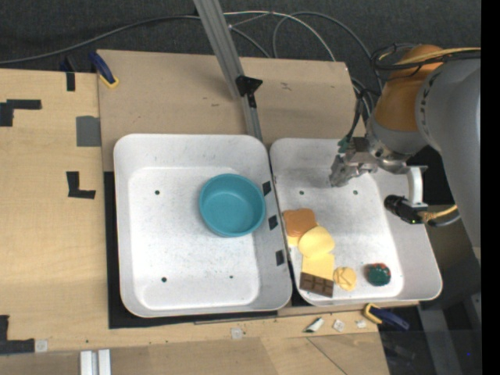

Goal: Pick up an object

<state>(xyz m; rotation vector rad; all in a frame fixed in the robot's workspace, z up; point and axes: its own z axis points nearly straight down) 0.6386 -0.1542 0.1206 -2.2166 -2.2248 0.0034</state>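
The objects available for picking lie in the right bin [406,233], grouped toward its near-left part. An orange-brown round piece [299,222] sits closest to the bin's left wall; a pale yellow piece [316,242] touches it on the near side and overlaps a yellow block [316,266], whose near end meets a dark brown chocolate-like bar [317,285]. Just beside the bar lies a small yellow ball-like item [344,278], and near that, apart from it, a small dark green and red item [378,274]. The gripper [344,170] hangs over the far part of the same bin, well apart from the group, above bare white floor. Nothing shows between its fingers; whether they are open or closed cannot be told at this resolution. The grey arm with its orange band [398,104] enters from the right. The left bin [141,209] holds one teal bowl [231,204], upright, near its right wall. Both bins rest on the tan surface [47,209].
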